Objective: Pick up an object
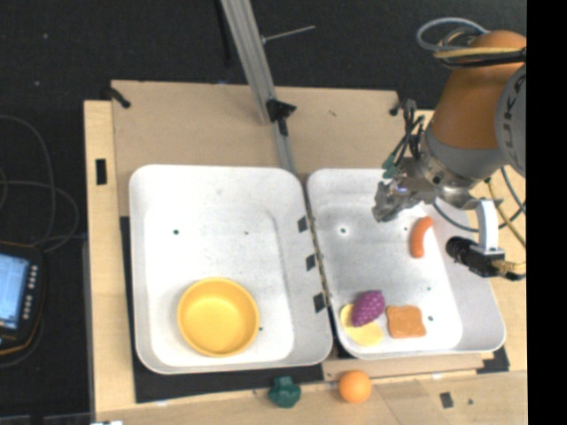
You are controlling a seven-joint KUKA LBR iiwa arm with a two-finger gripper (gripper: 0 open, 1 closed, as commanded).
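Seen from above at a slant, a pale wooden bench [177, 122] carries two shallow white bins side by side, set against a dark floor. A grey metal rail [252, 56] runs down from the top edge and ends at a black clamp just above the seam between the bins. At the far left, black cables loop past a handheld screen [16, 295] that is cut off by the frame.

The left bin [213, 211] holds a yellow bowl [218, 316] near its front edge. The right bin [354, 206] holds four small items: an orange, sausage-shaped piece [420, 236] standing alone toward the right wall, and, along the front edge, a purple grape-like cluster [368, 306] resting on a pale yellow piece [362, 331], with a tan toast-like slab [407, 321] just beside them. Outside the bins, on the bench's front strip, sit an orange ball [354, 386] and a small green object [284, 392] whose shape is too small to make out.

The grey arm with its orange band [474, 96] reaches in from the right, partly cut off. Its gripper [390, 204] hangs over the upper middle of the right bin, just left of the orange piece and apart from it. The fingertips appear as a dark, blurred mass, and whether they are spread or closed cannot be told; nothing is visible between them. Wires trail along the wrist.
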